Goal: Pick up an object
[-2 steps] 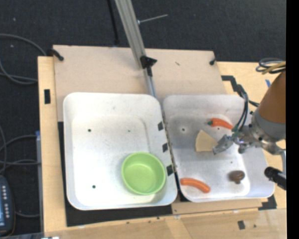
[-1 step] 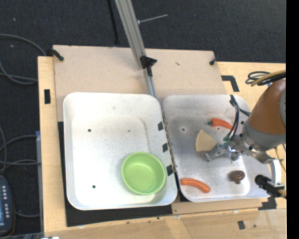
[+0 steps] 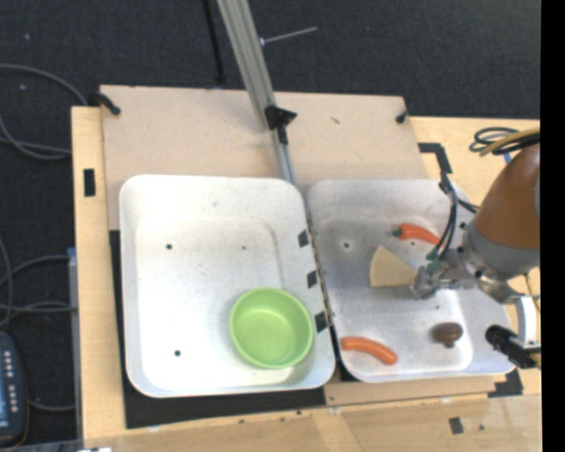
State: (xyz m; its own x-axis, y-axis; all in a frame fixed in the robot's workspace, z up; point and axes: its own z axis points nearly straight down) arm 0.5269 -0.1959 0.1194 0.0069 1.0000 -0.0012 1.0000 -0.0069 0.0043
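Wedge [image 3: 390, 267] — tan, flat on the right bin [image 3: 358, 205] floor — may slide from the gripper [image 3: 426, 283] at its edge; gripper state cannot be told.

No text, label, brand or number can be read here. The small device [image 3: 0, 389] at the near left edge has a lit screen, but its content is too blurred to read.

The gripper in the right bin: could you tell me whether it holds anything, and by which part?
It cannot be told. The gripper sits at the right edge of the tan wedge, but no grasp is visible.
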